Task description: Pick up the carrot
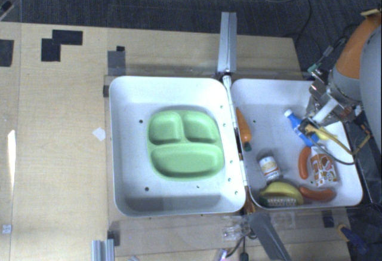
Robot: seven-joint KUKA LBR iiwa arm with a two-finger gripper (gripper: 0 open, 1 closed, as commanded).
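Where bins meet, slim orange carrot (pixel 243 126), dark tip

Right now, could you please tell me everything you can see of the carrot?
The carrot is a slim orange piece with a small dark green tip at its nearer end, smooth like a plastic toy. It lies flat in the right bin, lengthwise along the bin's left wall, right against it. Nothing else touches it; the gripper sits across the bin, well apart.

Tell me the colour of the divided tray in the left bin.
Light green; the divided tray shows best in the camera view.
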